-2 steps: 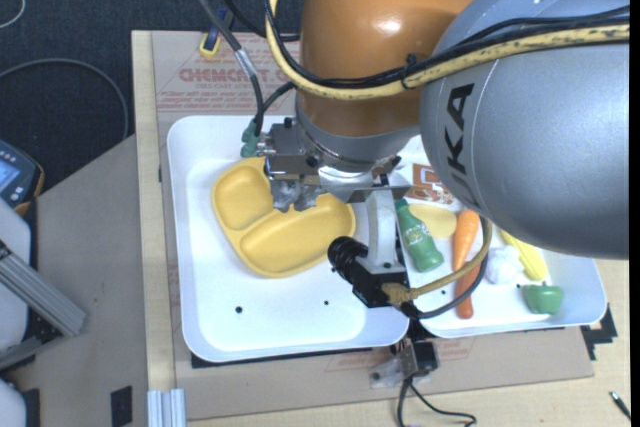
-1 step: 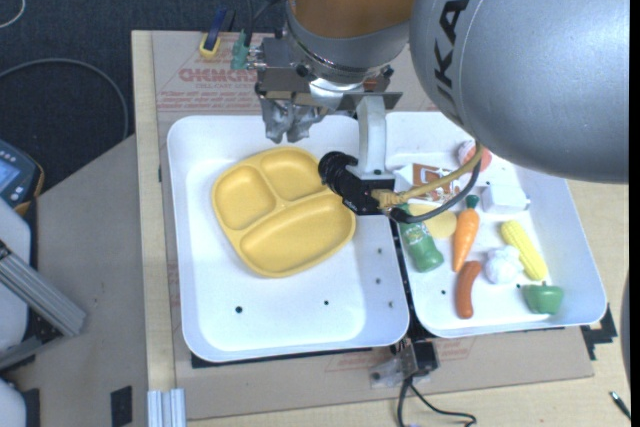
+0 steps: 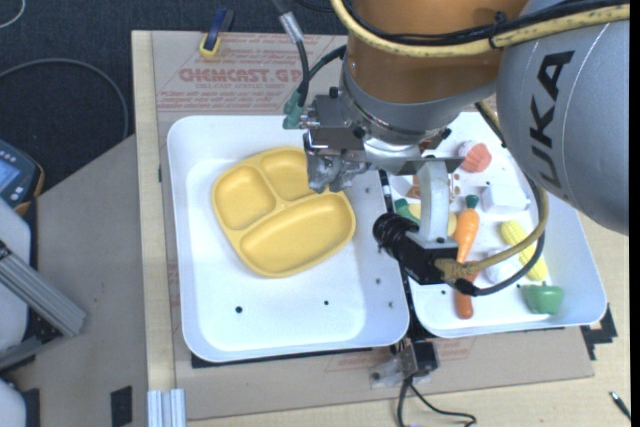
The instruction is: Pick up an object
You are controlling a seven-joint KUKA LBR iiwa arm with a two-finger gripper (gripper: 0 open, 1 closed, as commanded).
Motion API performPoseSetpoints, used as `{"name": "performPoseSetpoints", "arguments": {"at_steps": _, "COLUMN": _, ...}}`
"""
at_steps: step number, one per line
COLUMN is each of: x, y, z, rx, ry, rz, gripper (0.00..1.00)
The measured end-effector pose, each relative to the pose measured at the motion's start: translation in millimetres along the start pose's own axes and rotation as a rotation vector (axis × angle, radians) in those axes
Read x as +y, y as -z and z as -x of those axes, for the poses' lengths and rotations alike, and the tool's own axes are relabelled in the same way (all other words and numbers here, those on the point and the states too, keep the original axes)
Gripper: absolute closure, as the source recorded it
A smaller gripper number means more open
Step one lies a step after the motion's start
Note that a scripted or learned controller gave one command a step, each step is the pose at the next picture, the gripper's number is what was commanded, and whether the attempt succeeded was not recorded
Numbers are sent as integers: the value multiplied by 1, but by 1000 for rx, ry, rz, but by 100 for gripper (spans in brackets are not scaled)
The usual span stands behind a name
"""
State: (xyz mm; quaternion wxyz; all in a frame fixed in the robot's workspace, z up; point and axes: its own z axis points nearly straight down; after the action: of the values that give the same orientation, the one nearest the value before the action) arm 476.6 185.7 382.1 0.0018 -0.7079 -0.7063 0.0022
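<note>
The gripper [image 3: 327, 177] is seen low over the far edge of the yellow divided plate [image 3: 283, 211], just above its upper compartment; whether anything is pinched cannot be told from this angle. The plate is lying in the left bin [image 3: 200, 245]. In the right bin [image 3: 580, 265], a carrot [image 3: 466, 233], corn [image 3: 521, 245] and a green pepper [image 3: 543, 297] are scattered.

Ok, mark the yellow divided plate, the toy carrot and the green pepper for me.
yellow divided plate [image 3: 290, 235], camera view, floor of its big compartment.
toy carrot [image 3: 467, 230], camera view, middle of its orange body.
green pepper [image 3: 545, 297], camera view, its rounded side.
</note>
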Motion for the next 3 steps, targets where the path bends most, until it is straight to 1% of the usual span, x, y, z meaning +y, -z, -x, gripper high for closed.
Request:
{"name": "performPoseSetpoints", "arguments": {"at_steps": 1, "x": 1, "y": -86, "z": -24, "rx": -3, "ry": 4, "rz": -5, "gripper": 100}}
{"name": "performPoseSetpoints", "arguments": {"at_steps": 2, "x": 36, "y": -21, "z": 8, "rx": 2, "ry": -1, "rz": 14, "gripper": 100}}
{"name": "performPoseSetpoints", "arguments": {"at_steps": 3, "x": 4, "y": -6, "z": -42, "rx": 4, "ry": 9, "rz": 9, "gripper": 100}}
